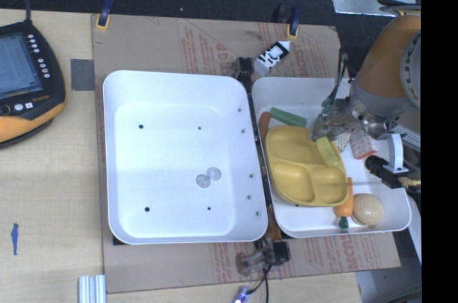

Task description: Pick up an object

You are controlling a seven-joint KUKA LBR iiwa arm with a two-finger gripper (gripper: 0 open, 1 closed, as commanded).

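My gripper (328,127) hangs low in the right bin (300,224), over the far right corner of a yellow divided dish (304,167). A green bar (288,117) lies just left of the gripper, at the dish's far edge. A brown stick (263,125) rests along the bin's left wall. A reddish patterned piece (360,145) sits to the right of the gripper, partly under the wrist. Near the front right corner lie a beige ball (368,209), an orange carrot-like piece (346,204) and a small green bit (343,223).
The left bin (122,151) holds two small silver discs (208,178). A black-and-white item (272,56) lies on the cardboard behind the bins. A control pendant (25,83) sits at the far left of the bench. Blue-yellow clamps (104,13) pin the cardboard's back edge.
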